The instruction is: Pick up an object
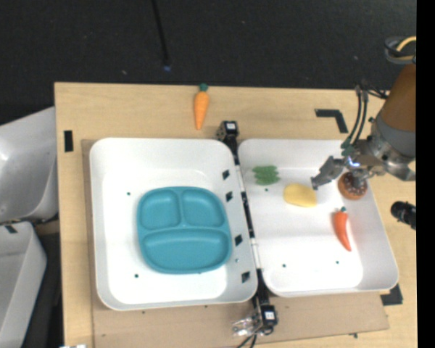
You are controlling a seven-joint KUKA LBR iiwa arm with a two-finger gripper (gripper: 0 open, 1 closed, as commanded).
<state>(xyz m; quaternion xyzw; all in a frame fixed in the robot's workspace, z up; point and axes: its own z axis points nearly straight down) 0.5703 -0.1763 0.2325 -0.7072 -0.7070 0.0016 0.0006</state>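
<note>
Over the right white bin (312, 281) my two-finger gripper (338, 171) hangs with fingers spread wide, empty, just beside the small yellow rounded plastic toy (300, 196), which I judge light, stiff, slippery; I'd pinch across its narrow middle.

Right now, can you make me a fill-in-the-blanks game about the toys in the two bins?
1. The blue divided plate lies in the ____ bin.
2. The carrot outside the bins lies on the wooden ____.
3. Between the green leafy toy and the red-orange carrot lies a toy colored ____.
4. The arm reaches in from the ____ side.

Missing words: left; bench; yellow; right
</note>
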